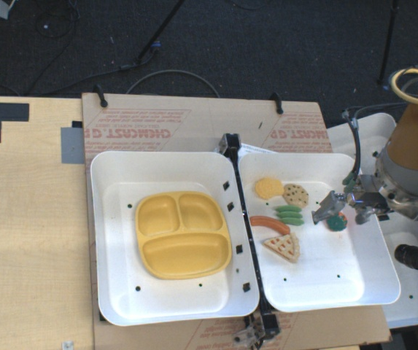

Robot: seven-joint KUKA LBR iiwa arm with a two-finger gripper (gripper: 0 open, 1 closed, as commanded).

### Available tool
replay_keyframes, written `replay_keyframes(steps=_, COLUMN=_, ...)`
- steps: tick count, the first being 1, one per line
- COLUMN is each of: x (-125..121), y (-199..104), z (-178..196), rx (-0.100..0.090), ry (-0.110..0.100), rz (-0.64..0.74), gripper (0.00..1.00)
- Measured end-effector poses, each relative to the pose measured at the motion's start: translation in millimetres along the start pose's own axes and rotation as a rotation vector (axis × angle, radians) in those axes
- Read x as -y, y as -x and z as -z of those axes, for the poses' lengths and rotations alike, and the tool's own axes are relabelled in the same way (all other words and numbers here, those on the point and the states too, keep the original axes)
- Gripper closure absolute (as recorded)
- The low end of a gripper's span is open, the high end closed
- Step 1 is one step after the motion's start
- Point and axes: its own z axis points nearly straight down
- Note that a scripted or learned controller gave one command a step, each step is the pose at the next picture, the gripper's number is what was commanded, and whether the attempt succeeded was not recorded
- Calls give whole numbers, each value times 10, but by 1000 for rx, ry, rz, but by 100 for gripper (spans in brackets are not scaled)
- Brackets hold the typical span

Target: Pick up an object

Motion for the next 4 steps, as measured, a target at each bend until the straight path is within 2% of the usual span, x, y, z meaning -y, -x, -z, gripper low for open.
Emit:
replay_keyframes(steps=1, x=-21, y=-1, z=60, rx=2, ry=12, rz=3, gripper=0)
replay_keyframes(steps=2, x=59, y=-45, z=-426, rx=0, ry=6, rz=3, gripper=0)
replay_keyframes(steps=4, x=-15, y=-112, z=-1334, rx=0, ry=7, rz=2, gripper=0)
